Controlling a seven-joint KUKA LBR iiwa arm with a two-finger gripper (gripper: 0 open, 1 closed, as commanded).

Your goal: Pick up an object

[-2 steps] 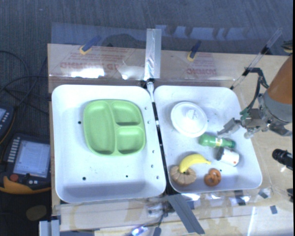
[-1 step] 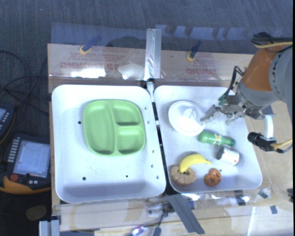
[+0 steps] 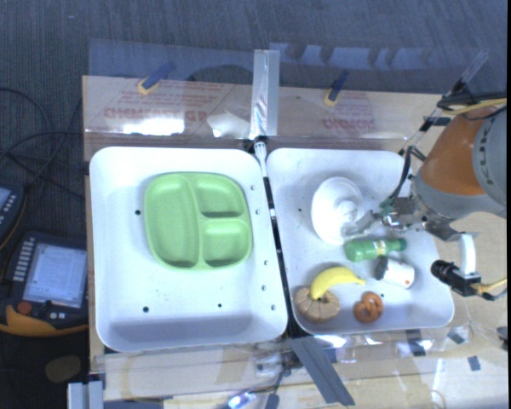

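Observation:
My gripper (image 3: pixel 370 245) reaches into the right bin (image 3: pixel 426 313) from the right, below the grey wrist and its orange band. It is open. One grey finger (image 3: pixel 359 224) lies beside a white cup (image 3: pixel 334 207), and one dark finger (image 3: pixel 381 267) is just below a green bottle (image 3: pixel 373 248). The bottle lies on its side between the two fingers, resting on the bin floor. A yellow banana (image 3: pixel 334 279) leans on a brown doughnut-shaped item (image 3: pixel 315 305). A small brown-orange round item (image 3: pixel 368 307) and a small white item (image 3: pixel 399 273) lie near the front right.
The left bin (image 3: pixel 119 313) holds a green divided plate (image 3: pixel 198 220). A raised rim between the bins (image 3: pixel 272 228) separates them. A black fitting with cables (image 3: pixel 453 275) hangs off the arm over the right bin's right wall. Screens and cables sit off the bench at the left.

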